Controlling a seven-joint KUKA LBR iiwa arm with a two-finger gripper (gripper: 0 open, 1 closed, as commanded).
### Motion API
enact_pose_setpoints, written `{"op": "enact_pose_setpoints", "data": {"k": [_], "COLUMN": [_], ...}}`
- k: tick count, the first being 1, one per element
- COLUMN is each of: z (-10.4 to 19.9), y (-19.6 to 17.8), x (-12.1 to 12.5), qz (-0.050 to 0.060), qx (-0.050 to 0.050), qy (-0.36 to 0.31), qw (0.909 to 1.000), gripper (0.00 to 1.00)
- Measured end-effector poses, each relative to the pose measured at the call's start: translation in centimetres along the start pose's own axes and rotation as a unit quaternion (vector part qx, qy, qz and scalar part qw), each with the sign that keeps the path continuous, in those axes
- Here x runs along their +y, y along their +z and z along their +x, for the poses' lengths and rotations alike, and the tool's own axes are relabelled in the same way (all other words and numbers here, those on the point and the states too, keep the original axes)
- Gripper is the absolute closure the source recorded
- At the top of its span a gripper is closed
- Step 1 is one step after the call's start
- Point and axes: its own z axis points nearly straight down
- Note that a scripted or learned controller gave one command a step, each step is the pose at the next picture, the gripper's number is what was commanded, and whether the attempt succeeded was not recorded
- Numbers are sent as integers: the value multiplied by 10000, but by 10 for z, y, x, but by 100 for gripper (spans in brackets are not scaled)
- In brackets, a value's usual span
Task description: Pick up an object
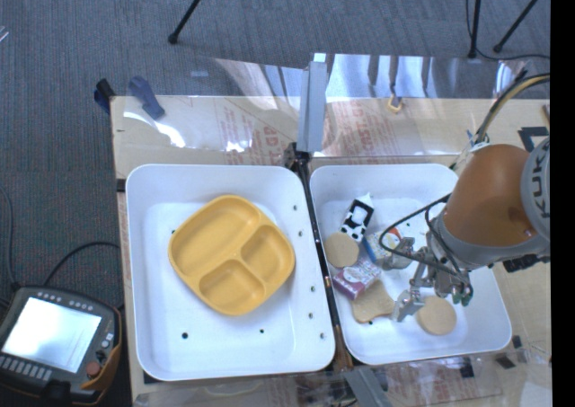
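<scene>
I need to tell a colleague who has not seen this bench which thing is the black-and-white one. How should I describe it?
Look at the right bin, the one where the arm reaches in. Near the bin's left wall, toward the far side, lies a small block patterned in black and white. The tan round pieces and the pink packet beside it are plain in colour; it alone has that bold pattern.
</scene>
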Motion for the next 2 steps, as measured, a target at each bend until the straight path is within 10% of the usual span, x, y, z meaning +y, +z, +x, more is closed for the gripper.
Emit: {"op": "enact_pose_setpoints", "data": {"k": [1, 2], "z": [-2, 56], "y": [-11, -104], "x": [3, 77], "qz": [-1, 3], "qx": [-18, -51], "qy": [-46, -749], "qw": [10000, 9972], "gripper": [100, 100]}}
